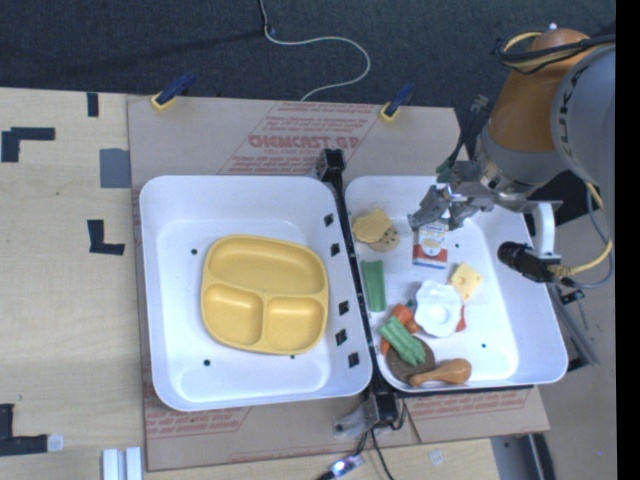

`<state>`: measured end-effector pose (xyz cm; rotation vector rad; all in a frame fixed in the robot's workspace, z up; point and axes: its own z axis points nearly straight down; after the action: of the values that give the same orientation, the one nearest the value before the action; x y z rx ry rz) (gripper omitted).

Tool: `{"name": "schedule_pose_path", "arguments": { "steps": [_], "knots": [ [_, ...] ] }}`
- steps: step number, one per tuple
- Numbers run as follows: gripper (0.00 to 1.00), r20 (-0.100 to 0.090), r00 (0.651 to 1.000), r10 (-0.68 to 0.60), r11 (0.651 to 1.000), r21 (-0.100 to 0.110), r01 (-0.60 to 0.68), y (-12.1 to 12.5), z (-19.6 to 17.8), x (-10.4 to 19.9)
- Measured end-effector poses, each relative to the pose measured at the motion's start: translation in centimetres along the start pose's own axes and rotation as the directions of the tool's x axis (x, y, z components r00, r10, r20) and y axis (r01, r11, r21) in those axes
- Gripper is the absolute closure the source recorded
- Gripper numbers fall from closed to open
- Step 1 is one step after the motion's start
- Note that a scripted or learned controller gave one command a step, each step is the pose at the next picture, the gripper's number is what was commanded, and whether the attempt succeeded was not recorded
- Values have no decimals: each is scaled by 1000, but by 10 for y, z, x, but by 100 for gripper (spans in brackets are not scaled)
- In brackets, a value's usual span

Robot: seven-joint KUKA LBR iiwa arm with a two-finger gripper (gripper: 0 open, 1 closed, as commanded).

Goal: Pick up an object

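Table: you see pale wood with brown cardboard (pixel 300 143) laid on it, and dark carpet beyond the far edge.
Claw: your claw (pixel 438 211) sits over the far part of the right bin (pixel 520 363), hanging from the grey arm with its orange band (pixel 525 98) that comes in from the right. You cannot tell from this angle whether its fingers are apart or together.
Just under the claw: a small white and red carton (pixel 431 245) lies touching or nearly touching the fingertips; you cannot say that it is gripped.
Left of the claw: a round tan biscuit-like piece (pixel 374 228), close by, and below it a green stick (pixel 374 285).
Nearer you than the claw: a yellow cheese wedge (pixel 466 282), then a fried egg (pixel 437 308), a green and orange vegetable (pixel 401 335) and a brown drumstick (pixel 440 373) on a dark dish at the bin's near edge.
Farther left: the left bin (pixel 170 298), holding a yellow divided tray (pixel 265 293), well apart from the claw.
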<state>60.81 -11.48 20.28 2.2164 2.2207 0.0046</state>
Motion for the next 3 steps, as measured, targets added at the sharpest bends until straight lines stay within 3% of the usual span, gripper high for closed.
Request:
{"name": "schedule_pose_path", "arguments": {
  "steps": [1,3],
  "knots": [
    [100,-1,1000,0,1000,4,0,1,-23,1],
    [100,-3,1000,-4,1000,9,4,-49,-33,105]
  ]
}}
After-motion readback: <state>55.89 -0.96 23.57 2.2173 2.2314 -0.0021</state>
